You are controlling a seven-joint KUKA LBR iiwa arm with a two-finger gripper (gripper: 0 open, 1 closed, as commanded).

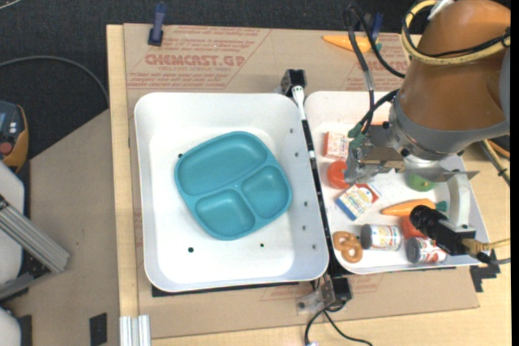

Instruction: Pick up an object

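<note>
My gripper [362, 164] hangs low over the right bin [318, 105], near its left-middle part. Just to its left lies a red round object [337, 173], and a small red and white carton [334, 144] sits behind that. A blue and white carton [358, 200] lies right below the gripper. Also in this bin are an orange carrot [405, 207], a pretzel [347, 245], and two small cans [382, 237] [425, 250] near the front. The arm's bulk hides the back right of the bin.
The left bin [162, 255] holds a teal divided plate [233, 184]. A black divider rail [308, 154] runs between the bins. An orange item [345, 39] and a blue clip [157, 23] lie on the cardboard behind the bins.
</note>
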